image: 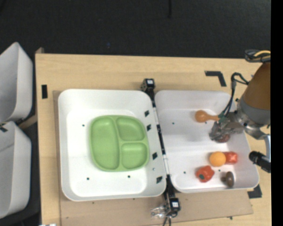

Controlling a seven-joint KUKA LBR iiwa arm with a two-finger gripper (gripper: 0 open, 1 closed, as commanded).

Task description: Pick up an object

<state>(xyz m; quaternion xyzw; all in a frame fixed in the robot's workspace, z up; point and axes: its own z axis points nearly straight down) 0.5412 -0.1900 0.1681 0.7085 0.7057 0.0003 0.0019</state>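
The arm [257, 95] reached in over the right bin [188, 112], its orange band above the wrist, and the gripper [221, 132] hung low over the bin's upper right part. Whether the gripper was released or clenched could not be told, as its tip was a dark blur against the white floor. An orange spoon-like piece [205, 117] lay just beside the gripper, toward the left bin [75, 112], with its handle end reaching up to the gripper. Nearer the camera from the gripper sat an orange ball [217, 159], touching a small red block [231, 157]. Further on from the gripper, near the bin's front wall, lay a red pepper-like toy [204, 173] and a small brown object [228, 178], slightly apart. A green divided plate [119, 142] rested in the left bin, well apart from the gripper
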